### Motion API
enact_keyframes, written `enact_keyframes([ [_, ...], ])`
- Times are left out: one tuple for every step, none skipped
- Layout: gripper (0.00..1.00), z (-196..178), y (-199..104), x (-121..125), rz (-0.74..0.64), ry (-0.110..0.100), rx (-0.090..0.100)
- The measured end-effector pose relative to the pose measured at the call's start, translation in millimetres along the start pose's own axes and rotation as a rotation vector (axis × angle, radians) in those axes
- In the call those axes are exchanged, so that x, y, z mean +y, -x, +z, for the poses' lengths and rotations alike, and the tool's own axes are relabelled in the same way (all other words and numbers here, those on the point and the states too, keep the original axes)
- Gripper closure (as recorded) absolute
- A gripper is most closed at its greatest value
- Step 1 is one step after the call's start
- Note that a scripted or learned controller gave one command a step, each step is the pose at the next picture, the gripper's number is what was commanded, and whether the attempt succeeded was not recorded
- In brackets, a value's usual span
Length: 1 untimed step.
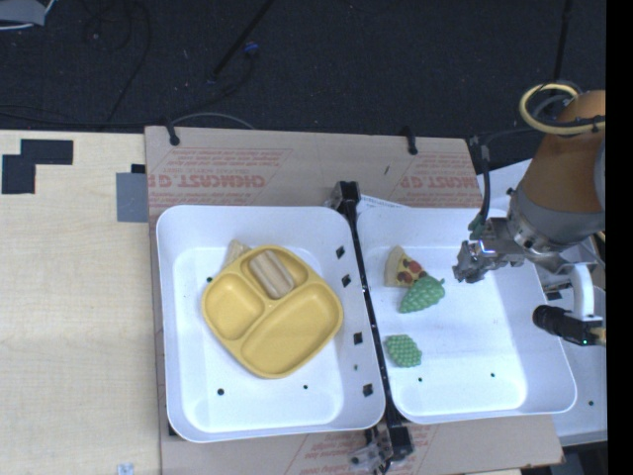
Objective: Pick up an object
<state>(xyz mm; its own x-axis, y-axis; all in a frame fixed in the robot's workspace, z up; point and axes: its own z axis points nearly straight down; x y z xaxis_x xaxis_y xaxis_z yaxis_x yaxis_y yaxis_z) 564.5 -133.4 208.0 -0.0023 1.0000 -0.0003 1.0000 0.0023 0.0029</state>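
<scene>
In the right bin (514,384) lie a pizza slice toy (403,266), a green grape bunch (422,294) just below it and a small green leafy piece (403,349) nearer the front. My gripper (473,263) hangs over the right bin, a short way right of the pizza slice and grapes, with nothing visible between its fingers. The left bin (198,384) holds a yellow divided plate (274,312) with a tan bread-like piece (271,272) in its upper compartment.
A black divider (361,305) runs between the two bins. The arm (559,181) comes in from the right above the right bin's far corner. Cardboard (297,166) lies under both bins, and a wooden bench top (69,315) spreads to the left.
</scene>
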Motion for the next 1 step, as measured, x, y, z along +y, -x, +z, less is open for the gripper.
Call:
enact_keyframes([
  [1.00, -42.9, -1.4, -1.4, 0.000, -0.001, 0.000],
])
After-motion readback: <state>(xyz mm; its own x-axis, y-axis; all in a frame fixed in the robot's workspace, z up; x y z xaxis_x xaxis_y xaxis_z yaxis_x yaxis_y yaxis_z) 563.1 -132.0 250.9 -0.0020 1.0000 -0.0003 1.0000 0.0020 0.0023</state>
